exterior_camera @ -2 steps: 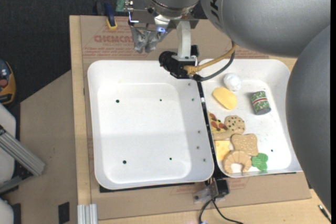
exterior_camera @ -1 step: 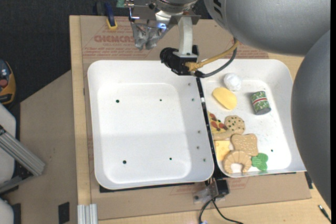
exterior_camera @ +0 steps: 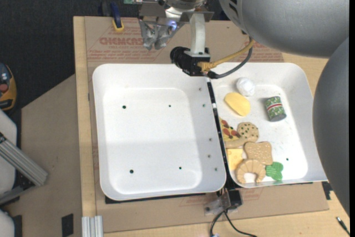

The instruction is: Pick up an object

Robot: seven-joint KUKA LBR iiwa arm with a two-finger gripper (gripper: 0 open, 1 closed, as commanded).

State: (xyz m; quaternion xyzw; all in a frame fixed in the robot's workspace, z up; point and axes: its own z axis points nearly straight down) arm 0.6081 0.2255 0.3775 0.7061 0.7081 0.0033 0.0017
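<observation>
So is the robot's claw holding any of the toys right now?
Gripper: above the bench behind the bins, nothing between its fingers; open or closed cannot be told.

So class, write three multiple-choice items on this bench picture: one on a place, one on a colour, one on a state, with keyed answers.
1. Where do the toy foods lie?
A. left bin
B. right bin
C. on the cardboard

2. What colour is the small can?
A. green
B. blue
C. red

3. How does the arm's gripper stand?
A. down among the foods
B. resting in the left bin
C. raised beyond the bins' far edge

Answers: 1 B, the foods cluster in the right bin. 2 A, the can is green. 3 C, the gripper hangs over the cardboard behind the left bin.
</observation>
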